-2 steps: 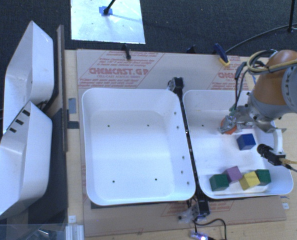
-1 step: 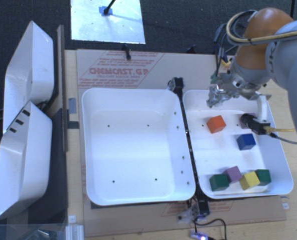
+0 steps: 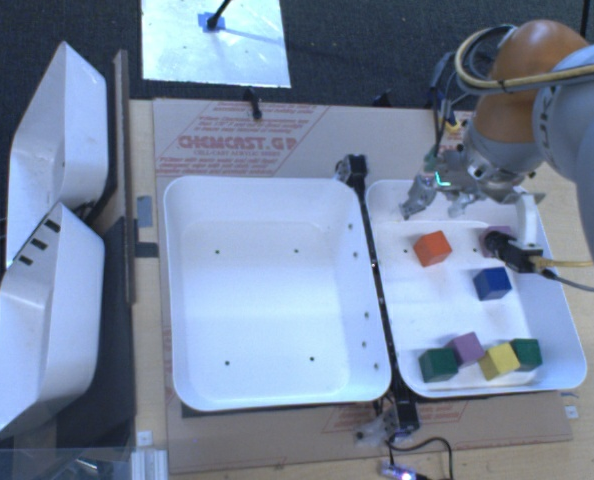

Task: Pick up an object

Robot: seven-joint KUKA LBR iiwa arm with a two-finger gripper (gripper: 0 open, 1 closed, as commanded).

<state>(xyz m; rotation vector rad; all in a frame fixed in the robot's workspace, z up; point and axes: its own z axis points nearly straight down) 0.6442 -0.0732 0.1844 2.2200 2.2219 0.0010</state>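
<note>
My gripper (image 3: pixel 438 204) hangs over the far end of the right bin (image 3: pixel 562 340). Its two grey fingers (image 3: pixel 415 201) stand apart, open, with nothing between them. An orange block (image 3: pixel 432 248) lies just in front of the gripper, a little below the fingertips in the view. To the block's right and nearer the front rests a blue block (image 3: pixel 492 283). Along the bin's front edge sit a dark green block (image 3: pixel 439 364), a purple block (image 3: pixel 467 346), a yellow block (image 3: pixel 499 360) and a second green block (image 3: pixel 526 352), close together.
The left bin (image 3: pixel 192 298) lies beside the right one, with a black clip (image 3: pixel 352 168) at the far end of the shared rim. Two spare white bins (image 3: pixel 52 218) lean at the bench's left. A small mauve thing (image 3: pixel 495 237) shows near the right bin's far right wall.
</note>
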